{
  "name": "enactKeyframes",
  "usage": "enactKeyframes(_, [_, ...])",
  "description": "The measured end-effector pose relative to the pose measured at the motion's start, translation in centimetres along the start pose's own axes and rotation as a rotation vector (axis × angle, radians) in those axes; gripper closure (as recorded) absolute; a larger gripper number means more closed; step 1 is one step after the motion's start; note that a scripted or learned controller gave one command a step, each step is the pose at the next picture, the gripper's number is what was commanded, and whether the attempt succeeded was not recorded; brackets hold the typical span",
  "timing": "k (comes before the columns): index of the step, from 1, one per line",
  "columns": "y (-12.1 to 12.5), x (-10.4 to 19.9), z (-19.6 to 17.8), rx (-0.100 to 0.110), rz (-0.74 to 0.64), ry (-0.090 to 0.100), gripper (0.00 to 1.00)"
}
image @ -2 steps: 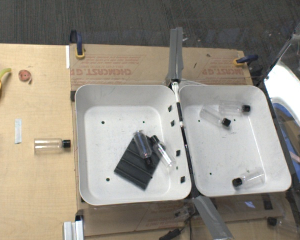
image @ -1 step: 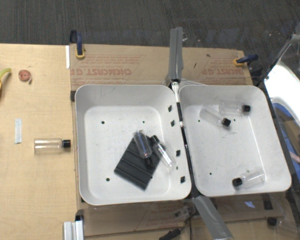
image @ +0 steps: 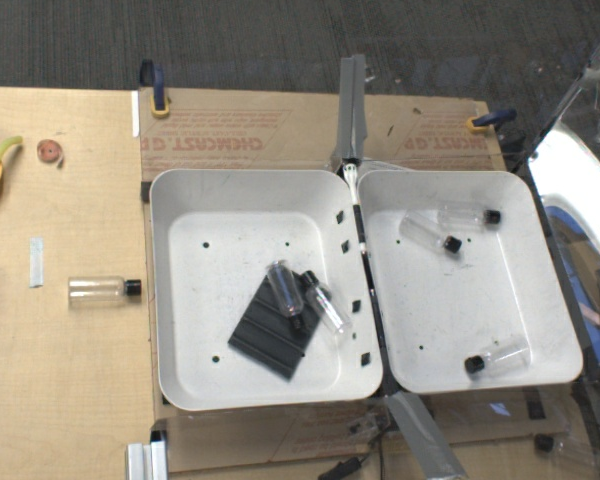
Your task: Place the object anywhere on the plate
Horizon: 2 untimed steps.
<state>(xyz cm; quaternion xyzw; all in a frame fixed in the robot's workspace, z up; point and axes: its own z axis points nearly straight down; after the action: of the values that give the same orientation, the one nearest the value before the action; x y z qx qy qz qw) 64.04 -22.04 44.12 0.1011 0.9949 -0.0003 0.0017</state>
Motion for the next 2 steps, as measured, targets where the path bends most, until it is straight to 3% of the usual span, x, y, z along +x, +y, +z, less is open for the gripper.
enactKeyframes(2, [0.00,0.00,0.00,0.000,0.000,0.000,0.00])
